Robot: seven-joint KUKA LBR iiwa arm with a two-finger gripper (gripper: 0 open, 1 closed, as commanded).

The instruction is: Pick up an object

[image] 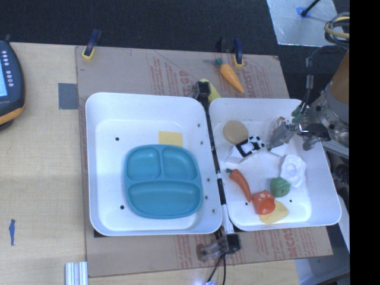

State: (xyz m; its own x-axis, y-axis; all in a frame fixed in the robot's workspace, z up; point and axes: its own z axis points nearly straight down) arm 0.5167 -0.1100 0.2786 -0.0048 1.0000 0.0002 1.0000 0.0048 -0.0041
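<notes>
The gripper [284,133] hangs low over the far part of the right bin [332,209], and the step in hand looks like the approach, with nothing picked yet. Whether it is spread or closed cannot be told from this slant. Just to its left lie a tan disc [235,130] and a black-and-white block [250,146]; nearer the camera sit a white lump [293,170] and a green ball [280,186] (the likeliest targets). Next it must settle over one piece and descend.
</notes>
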